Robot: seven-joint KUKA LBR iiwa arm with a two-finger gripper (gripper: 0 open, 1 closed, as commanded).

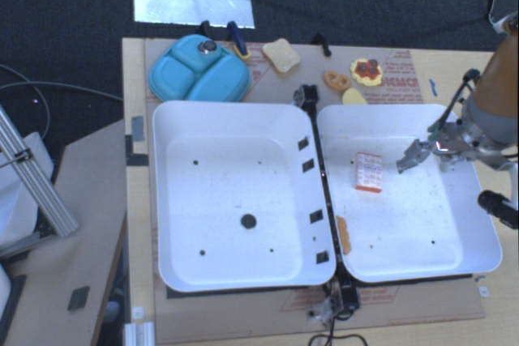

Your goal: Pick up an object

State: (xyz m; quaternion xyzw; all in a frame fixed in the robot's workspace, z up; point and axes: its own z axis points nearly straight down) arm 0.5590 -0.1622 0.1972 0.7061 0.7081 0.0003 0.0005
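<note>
A small red-and-white packet [369, 172] lies flat in the right bin [422, 255], left of its middle. An orange snack piece [344, 234] rests against that bin's left wall near the front. A dark round disc [248, 220] sits on the floor of the left bin [203, 271]. My gripper [423, 161] hangs over the right bin, to the right of the packet and apart from it. It stands open with nothing between its fingers, and one fingertip [404, 164] points toward the packet.
Behind the bins lie a blue divided plate [199, 70], a toast slice [281, 55], and small toy foods [366, 71]. A black hinge strip [318, 182] runs between the bins. A metal frame [28, 174] stands at the left.
</note>
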